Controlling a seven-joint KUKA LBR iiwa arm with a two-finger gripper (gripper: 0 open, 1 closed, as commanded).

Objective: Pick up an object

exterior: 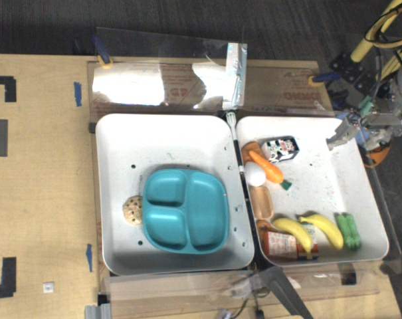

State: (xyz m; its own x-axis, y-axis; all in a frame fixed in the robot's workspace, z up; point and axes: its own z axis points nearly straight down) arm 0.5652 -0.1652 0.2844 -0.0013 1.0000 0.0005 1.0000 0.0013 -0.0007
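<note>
The right bin (320, 178) holds several objects. An orange carrot (266, 166) lies beside a white egg (255, 176) along the left wall, with a black-and-white packet (280, 149) just behind them. A tan bread roll (262, 203) lies below the egg. Two yellow bananas (311, 228) rest at the front, next to a green vegetable (349, 231) and a red-labelled can (280, 243). My gripper (343, 135) hovers over the bin's far right corner, apart from all the objects.
The left bin (121, 145) carries a teal divided plate (186, 209) and a speckled cookie (132, 209) at its left. A clear plastic sheet (167, 78) stands behind the bins. Yellow cables (380, 25) hang at the top right.
</note>
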